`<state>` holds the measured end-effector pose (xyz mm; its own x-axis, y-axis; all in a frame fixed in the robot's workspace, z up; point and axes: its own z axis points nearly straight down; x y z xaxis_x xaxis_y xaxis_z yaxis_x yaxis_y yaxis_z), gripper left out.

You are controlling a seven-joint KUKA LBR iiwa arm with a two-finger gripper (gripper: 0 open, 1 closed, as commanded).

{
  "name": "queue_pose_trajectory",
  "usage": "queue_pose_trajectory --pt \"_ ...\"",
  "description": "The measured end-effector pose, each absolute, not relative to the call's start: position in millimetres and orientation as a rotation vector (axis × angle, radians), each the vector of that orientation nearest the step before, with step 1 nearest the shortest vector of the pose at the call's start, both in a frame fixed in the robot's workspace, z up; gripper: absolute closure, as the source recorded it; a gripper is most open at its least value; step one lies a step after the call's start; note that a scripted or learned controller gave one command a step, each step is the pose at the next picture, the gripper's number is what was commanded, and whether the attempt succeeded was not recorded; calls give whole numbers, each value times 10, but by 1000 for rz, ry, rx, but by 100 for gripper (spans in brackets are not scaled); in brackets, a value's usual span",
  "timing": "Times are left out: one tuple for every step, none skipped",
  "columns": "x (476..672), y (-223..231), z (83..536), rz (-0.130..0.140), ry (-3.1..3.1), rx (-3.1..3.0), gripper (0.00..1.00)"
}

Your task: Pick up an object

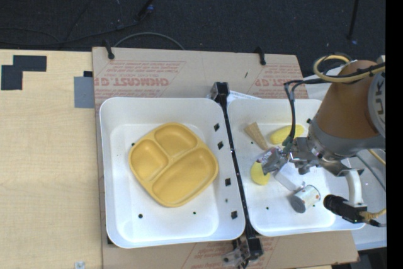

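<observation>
My gripper (275, 160) hangs low over the left half of the right bin (277, 223), reaching in from the right. Just below and left of it lies a small yellow round piece (259, 175), partly covered by the gripper. A tan wedge (255, 133) lies behind it near the divider, and a flat yellow piece (284, 133) sits to the wedge's right, partly hidden by the arm. A short grey and white cylinder (303, 198) lies on its side toward the bin's front. I see nothing clearly held by the gripper.
The left bin (119, 211) holds a yellow divided plate (173, 164) near its middle. A black divider (230, 160) with clips runs between the bins. Brown cardboard lies under both bins, and a wooden bench top stretches to the left.
</observation>
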<state>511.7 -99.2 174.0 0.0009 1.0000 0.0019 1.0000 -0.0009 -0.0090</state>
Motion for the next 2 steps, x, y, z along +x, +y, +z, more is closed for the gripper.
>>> queue_pose_trajectory --pt "5107 -1064 1270 7 -2215 -2217 0" --pt "5167 -1103 1092 -13 -2231 -2238 0"
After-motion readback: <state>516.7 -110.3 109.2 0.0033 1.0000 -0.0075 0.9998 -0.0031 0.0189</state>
